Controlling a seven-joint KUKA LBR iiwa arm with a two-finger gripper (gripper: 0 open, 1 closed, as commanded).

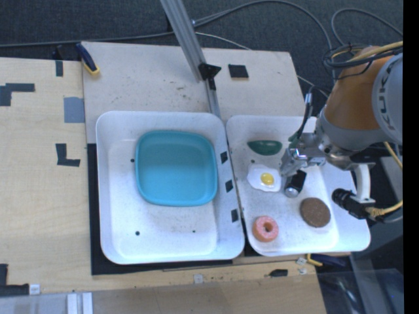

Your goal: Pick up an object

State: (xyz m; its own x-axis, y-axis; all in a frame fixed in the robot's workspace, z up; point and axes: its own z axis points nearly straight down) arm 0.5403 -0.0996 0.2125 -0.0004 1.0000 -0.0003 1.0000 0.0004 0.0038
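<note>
The tool (294,173) is low inside the right bin (350,241). I cannot tell how it is set. A small dark can (292,184) lies right under its tip. A fried egg toy (265,179) sits just left of the tool. A green thing (264,147) is up and left. A brown cookie (315,212) and pink donut (266,228) lie below. A blue plate (176,168) rests far left in the other bin (118,241).

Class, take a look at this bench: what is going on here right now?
A grey and orange robot arm reaches in over the right bin, its end effector low among toy foods. Just beside it lie a fried egg and a small dark cylinder; a green piece, a brown cookie and a pink donut lie around. Nothing looks lifted. The left bin holds a blue plate.
</note>
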